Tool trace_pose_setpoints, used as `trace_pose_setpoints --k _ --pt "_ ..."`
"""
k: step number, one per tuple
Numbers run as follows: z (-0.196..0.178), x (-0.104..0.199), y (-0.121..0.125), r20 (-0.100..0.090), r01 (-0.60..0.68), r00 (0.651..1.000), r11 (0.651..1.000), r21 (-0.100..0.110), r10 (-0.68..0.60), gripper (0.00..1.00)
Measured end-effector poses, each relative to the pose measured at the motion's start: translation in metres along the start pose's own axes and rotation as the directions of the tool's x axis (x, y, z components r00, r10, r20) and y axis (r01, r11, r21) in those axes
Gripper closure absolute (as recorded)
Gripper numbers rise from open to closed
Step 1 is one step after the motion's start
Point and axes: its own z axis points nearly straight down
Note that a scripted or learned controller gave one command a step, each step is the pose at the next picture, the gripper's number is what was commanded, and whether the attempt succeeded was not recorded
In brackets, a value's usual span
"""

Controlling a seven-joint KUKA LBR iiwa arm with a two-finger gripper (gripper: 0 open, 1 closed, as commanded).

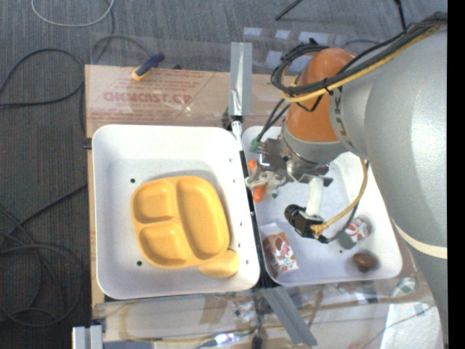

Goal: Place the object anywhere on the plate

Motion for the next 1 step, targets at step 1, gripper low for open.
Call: trace_pose_setpoints --k 1 --pt "0.0004 0.0653 -0.0766 0.0 0.202 0.979 0.979 0.001 -0.202 1.0"
